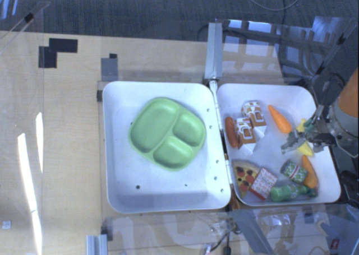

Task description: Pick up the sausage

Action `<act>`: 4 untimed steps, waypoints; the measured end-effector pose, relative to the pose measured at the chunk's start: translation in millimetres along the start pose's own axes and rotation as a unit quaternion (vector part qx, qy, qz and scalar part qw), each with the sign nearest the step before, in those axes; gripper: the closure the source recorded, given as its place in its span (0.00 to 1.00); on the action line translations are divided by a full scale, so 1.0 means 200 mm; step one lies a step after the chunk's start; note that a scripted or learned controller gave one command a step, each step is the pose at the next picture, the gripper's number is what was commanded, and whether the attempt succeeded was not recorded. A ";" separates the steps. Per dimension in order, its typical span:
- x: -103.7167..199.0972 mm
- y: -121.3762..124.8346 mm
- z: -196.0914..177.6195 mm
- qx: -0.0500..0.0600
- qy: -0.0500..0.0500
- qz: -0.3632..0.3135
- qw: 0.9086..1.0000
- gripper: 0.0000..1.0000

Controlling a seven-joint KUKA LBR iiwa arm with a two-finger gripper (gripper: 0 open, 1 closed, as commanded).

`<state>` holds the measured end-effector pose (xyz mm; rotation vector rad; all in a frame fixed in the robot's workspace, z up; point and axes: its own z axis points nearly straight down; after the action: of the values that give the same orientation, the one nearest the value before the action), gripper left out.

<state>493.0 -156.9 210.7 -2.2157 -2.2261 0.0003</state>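
My end effector (pixel 297 138) sits over the right side of the right bin (pixel 291 92), reaching in from the right edge of the camera view, with my grey wrist and its orange band (pixel 346 98) behind it. Its two fingers are spread apart and nothing lies between them; the tips hover near a small yellow piece (pixel 305 148) and the lower end of one carrot (pixel 279 119), which lies tilted toward the bin's upper middle.

The sausage (pixel 232 131) is well apart from me, lying lengthwise along the left wall of the same bin, just beside the divider between the two bins. Touching or almost touching it on its right are two small cartons (pixel 250 120) with white and brown print.

Along the bin's lower edge I see a pizza slice (pixel 243 173), a red and white packet (pixel 263 183), a green bottle (pixel 289 193) lying on its side, a small green can (pixel 293 170), and a second carrot (pixel 308 172) near the right wall.

The left bin (pixel 120 181) holds a green divided plate (pixel 167 132), set roughly in its middle. Both bins rest on the pale wooden tabletop (pixel 56 136)
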 end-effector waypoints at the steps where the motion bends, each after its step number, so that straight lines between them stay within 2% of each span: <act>1: 0.03 0.04 0.40 0.000 0.000 0.072 0.997 0.00; 2: 0.21 0.41 0.52 -0.019 -0.002 0.154 0.988 0.00; 3: 0.22 0.42 0.52 -0.020 -0.001 0.154 0.988 0.00; 4: 0.13 0.76 0.62 -0.003 0.000 0.113 0.994 0.00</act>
<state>644.0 -129.5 86.8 -2.4552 -1.9652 -0.0065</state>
